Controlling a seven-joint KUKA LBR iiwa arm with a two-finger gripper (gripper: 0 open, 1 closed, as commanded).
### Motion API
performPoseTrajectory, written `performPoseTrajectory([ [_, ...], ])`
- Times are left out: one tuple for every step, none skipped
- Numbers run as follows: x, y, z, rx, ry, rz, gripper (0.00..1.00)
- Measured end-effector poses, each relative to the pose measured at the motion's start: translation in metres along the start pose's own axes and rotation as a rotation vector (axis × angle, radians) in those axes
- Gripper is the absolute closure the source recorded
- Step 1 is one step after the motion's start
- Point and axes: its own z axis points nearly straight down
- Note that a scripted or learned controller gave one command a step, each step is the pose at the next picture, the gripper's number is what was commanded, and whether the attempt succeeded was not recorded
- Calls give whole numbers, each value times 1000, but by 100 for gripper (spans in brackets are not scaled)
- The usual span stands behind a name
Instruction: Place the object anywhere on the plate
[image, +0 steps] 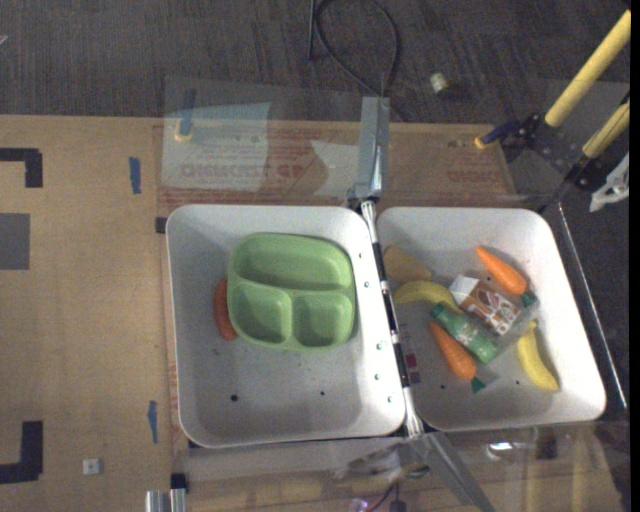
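A green plate (290, 290) with three compartments lies in the left white bin (290, 410), toward its back. An orange piece (222, 308) rests against the plate's left edge, partly tucked under it. The right white bin (575, 400) holds two carrots (500, 270) (453, 350), two bananas (425, 292) (537, 362), a green bottle (465, 333), a small brown-and-white carton (490, 303) and a pale yellow piece (405, 263). The bottle, the carton and one carrot lie touching in a cluster at the bin's middle. Nothing lies in the plate's compartments.
A metal strip (385, 320) joins the two bins. Yellow-handled clamps (590, 70) stand at the back right and a black cable (350, 50) loops behind the bins. Bare bin floor (290, 390) lies in front of the plate.
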Motion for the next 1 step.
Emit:
performPoseTrajectory([
  [-6, -3, -40, 3, -3, -27, 0],
])
